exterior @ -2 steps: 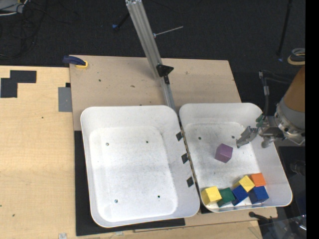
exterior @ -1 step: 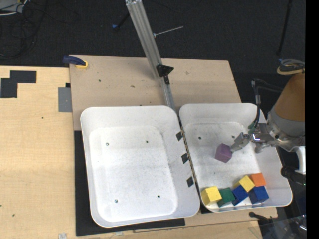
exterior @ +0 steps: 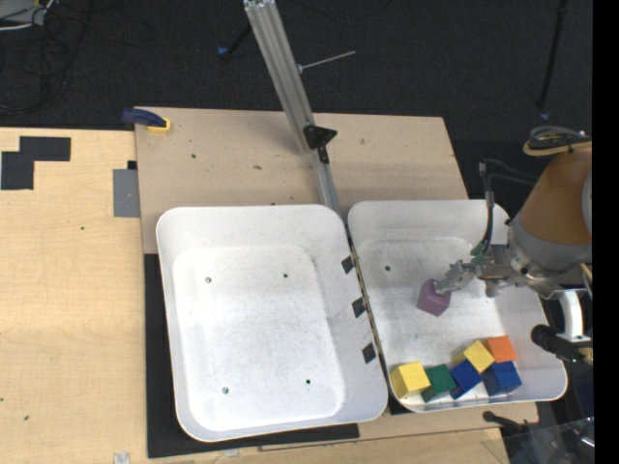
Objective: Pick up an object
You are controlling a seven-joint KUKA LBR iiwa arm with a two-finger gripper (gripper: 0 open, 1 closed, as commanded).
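Observation:
A purple block [exterior: 433, 299] lies in the middle of the right bin [exterior: 416, 222]. My gripper [exterior: 452, 281] reaches in from the right and hovers just above and to the right of the block, its tip right at the block's upper edge. A cluster of blocks rests along the near edge of that bin: a yellow one [exterior: 410, 376], a green one [exterior: 438, 383], a blue one [exterior: 465, 378], a second yellow one [exterior: 478, 356], an orange one [exterior: 500, 347] and another blue one [exterior: 502, 380].
The left bin [exterior: 253, 317] stands beside the right one, joined by black clips [exterior: 358, 306]. A slanted aluminium bar [exterior: 288, 85] rises behind the bins. The arm's grey and orange body [exterior: 556, 211] hangs over the right bin's right side.

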